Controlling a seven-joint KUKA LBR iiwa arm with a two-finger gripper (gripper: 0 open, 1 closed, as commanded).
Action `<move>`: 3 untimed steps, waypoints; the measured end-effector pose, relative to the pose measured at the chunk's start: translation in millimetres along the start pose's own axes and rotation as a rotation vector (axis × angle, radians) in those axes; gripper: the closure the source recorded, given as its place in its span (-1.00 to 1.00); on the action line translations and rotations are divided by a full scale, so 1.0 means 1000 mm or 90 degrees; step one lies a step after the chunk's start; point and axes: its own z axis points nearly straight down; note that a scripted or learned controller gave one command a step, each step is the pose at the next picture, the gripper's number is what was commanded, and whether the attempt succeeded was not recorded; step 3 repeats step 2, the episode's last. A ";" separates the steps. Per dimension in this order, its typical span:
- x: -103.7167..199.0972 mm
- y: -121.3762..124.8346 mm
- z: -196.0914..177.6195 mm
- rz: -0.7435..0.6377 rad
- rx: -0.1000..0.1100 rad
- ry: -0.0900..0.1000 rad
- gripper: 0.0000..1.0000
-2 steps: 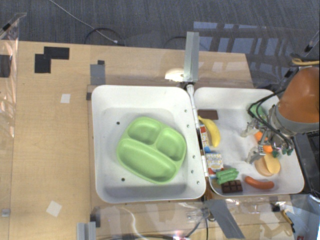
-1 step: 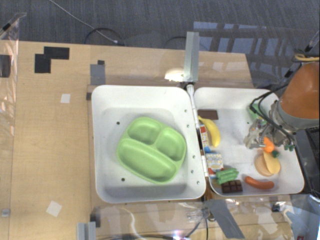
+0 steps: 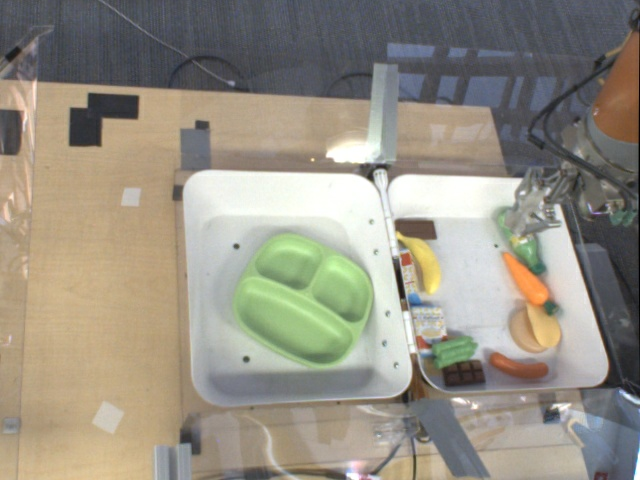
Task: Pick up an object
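Observation:
My gripper [image 3: 528, 214] hangs over the far right corner of the right bin [image 3: 470, 288], just above a small green toy [image 3: 527, 251]. It touches nothing that I can make out. An orange carrot [image 3: 526, 278] lies just in front of that green toy. Further toward the front are a tan rounded slice [image 3: 532, 328] and a red sausage [image 3: 518, 367]. A yellow banana [image 3: 425, 261] lies near the bin's left wall, with a brown block [image 3: 417, 230] behind it.
The left bin [image 3: 215, 218] holds a green divided plate [image 3: 303, 296]. At the right bin's front left sit a small carton [image 3: 428, 320], a green pickle [image 3: 453, 349] and a chocolate bar [image 3: 463, 373]. A metal post [image 3: 383, 113] stands behind the bins.

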 end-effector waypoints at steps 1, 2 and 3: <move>-0.028 0.093 -0.006 -0.031 -0.006 0.007 1.00; -0.090 0.135 -0.028 0.035 -0.005 0.007 1.00; -0.090 0.135 -0.028 0.035 -0.005 0.007 1.00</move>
